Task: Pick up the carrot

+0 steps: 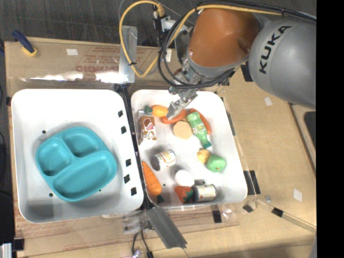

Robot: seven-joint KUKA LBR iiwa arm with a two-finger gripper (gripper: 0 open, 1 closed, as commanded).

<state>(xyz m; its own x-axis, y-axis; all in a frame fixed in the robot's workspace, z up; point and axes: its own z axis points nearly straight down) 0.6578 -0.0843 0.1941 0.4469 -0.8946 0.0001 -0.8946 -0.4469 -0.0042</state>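
The carrot [151,179] lies at the near left of the right bin [232,160], against the left wall, its thick end pointing near and its thin end far. It is well apart from the claw, which hangs over the far part of the same bin.

To the right of the carrot, along the near wall, a small can [205,192] lies on its side with a red and green piece [184,194] touching its left end. Just beyond them sits a white egg-shaped thing [184,177]. Farther in, near the middle of the bin, another small can [164,158] lies on its side, and to the right a green apple [216,163] rests just beside a small yellow fruit [202,156].

Beyond these, a green bottle [199,127] lies aslant, with a round tan piece [183,130] at its left. A brown packet [147,128] lies along the left wall, and an orange fruit [159,111] sits just beyond it.

The claw [177,108] stands low over the far part of the bin, between the orange fruit and the green bottle, with a red-orange curved thing [173,119] at its tip. I cannot tell whether it is released or clenched.

In the left bin [27,104] a teal divided plate [76,163] lies toward the near left.
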